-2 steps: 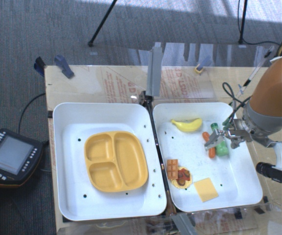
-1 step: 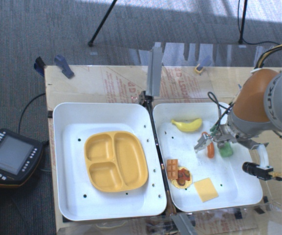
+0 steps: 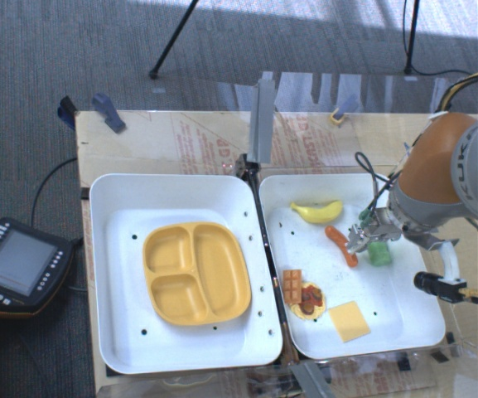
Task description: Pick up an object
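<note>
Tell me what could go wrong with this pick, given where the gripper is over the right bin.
The gripper sits between the orange sausage and the green piece, so it could close on neither, or nudge one aside. The banana lies just beyond; a sweep could knock it. Cables trail near the wrist and might snag.

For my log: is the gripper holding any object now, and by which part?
Cannot be told: the gripper is low by the sausage and green piece.

The grey arm with its orange band reaches in from the right, its end effector [image 3: 363, 239] lowered.
</note>
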Tool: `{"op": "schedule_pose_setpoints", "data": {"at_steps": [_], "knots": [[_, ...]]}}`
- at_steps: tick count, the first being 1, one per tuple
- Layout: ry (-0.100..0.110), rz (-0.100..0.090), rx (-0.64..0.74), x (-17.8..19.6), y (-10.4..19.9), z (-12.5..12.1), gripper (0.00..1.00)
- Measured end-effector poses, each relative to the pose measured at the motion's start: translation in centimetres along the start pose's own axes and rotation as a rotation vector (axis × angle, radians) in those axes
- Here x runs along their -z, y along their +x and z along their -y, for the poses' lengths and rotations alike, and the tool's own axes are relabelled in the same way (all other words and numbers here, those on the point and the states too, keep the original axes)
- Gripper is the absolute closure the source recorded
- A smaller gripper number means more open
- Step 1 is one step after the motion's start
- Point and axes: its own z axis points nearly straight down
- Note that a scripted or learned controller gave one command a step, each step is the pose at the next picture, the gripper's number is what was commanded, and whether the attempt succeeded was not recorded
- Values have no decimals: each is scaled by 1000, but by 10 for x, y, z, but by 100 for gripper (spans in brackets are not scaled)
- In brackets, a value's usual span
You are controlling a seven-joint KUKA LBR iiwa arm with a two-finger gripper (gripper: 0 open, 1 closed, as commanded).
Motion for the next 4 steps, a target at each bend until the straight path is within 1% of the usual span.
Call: {"op": "schedule_pose_setpoints", "data": {"at_steps": [1,2,3,4], "knots": [[3,1,300,-21,69,-23,100],[3,2,298,-20,68,-23,0],[1,3,100,44,75,44,0],[8,1,136,-24,69,-1,0]]}}
